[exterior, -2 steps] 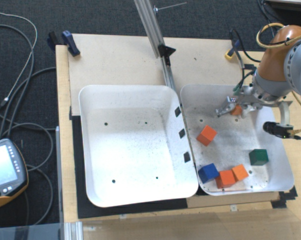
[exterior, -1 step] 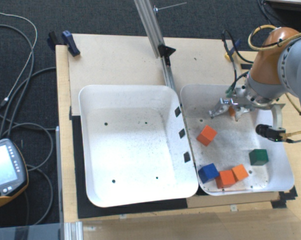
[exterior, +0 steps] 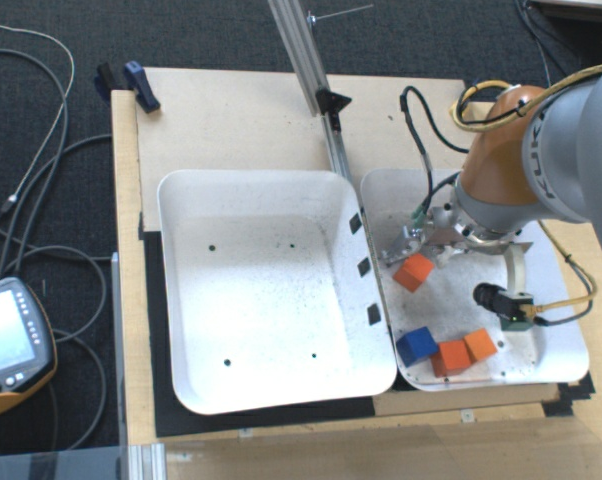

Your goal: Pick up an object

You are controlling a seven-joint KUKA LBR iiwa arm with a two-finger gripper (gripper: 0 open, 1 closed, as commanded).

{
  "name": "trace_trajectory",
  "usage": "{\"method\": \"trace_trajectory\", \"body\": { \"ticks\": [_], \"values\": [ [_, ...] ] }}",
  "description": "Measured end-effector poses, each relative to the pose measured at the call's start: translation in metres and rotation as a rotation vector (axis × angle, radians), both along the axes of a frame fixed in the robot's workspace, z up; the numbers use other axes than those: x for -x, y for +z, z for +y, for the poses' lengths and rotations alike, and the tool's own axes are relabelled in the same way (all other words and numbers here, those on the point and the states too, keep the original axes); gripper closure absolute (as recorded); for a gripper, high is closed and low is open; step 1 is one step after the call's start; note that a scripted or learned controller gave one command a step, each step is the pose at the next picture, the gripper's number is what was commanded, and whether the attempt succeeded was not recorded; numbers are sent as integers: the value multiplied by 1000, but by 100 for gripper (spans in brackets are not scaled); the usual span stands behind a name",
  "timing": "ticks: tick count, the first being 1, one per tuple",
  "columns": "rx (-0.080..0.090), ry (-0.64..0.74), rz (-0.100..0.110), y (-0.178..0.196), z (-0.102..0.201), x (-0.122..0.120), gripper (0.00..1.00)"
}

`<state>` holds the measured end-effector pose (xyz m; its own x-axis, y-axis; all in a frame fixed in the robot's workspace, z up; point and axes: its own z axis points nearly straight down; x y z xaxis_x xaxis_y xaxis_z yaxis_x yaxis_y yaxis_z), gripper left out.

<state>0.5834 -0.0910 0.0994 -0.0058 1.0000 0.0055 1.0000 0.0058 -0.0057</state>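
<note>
Pale wood makes up the worktop, which carries two shallow white bins side by side. The left bin is the larger in view, its floor speckled with small dark marks. The right bin is partly covered by the arm, a bulky grey body with an orange band above the wrist, reaching in from the right.

A grey metal rail slants down from the top of the view to the gap between the bins. Black cables lie on the dark carpet to the left, and a handheld screen unit with an orange rim sits at the left edge. A small blue clamp grips the worktop's far left corner.

The gripper hangs low over the right bin near its left wall. An orange block sits tilted just below it, touching or nearly touching the tips; whether the fingers are spread or closed on it cannot be told from this angle.

Near the front rim of the right bin lie three more blocks in a row: a blue block, a dark orange block just beside it, and a lighter orange block touching that one.
</note>
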Motion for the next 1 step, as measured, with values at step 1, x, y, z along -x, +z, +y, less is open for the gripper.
{"method": "trace_trajectory", "body": {
  "ticks": [1],
  "values": [
    [6, -4, -9, 1, -12, -35, 0]
  ]
}}
